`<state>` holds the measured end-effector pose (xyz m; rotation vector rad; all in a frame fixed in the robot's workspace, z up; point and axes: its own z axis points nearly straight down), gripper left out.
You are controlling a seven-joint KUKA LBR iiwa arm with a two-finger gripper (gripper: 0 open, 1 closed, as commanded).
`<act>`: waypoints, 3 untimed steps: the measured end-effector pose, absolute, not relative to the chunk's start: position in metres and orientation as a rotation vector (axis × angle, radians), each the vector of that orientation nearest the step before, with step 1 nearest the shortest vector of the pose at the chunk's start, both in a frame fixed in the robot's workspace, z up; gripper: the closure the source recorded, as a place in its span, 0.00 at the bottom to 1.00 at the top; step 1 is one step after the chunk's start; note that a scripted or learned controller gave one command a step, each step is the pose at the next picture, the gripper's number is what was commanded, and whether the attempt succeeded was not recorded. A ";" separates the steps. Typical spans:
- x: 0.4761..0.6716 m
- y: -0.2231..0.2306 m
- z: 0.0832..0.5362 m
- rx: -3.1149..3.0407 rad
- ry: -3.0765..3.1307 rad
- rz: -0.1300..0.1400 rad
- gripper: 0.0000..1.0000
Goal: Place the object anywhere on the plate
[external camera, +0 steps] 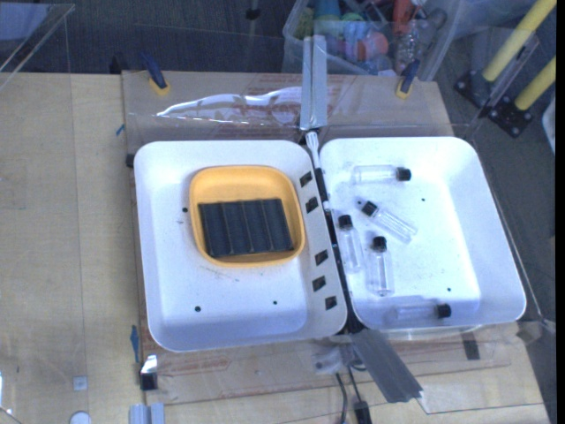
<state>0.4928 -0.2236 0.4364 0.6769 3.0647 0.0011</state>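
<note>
A yellow plate (pixel 205 186) sits in the left bin (pixel 168 290), with a dark ribbed rectangular pad (pixel 245 227) lying flat on it. In the right bin (pixel 459 237) lie several clear vials with black caps: one near the back (pixel 381 174), one tilted in the middle (pixel 387 218), two upright-lying ones near the divider (pixel 349 241) (pixel 380 265), and one along the front wall (pixel 422 310).
A metal divider strip (pixel 314 95) stands between the bins at the back. A clear box of coloured items (pixel 375 16) stands behind the bench. Blue clamps (pixel 156 76) (pixel 407 76) hold a plastic sheet at the rear.
</note>
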 end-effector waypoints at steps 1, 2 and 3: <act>0.480 -0.224 0.427 0.290 3.124 0.000 1.00; 0.481 -0.223 0.409 -0.090 3.136 0.000 1.00; 0.500 -0.223 0.387 -0.628 3.074 0.000 1.00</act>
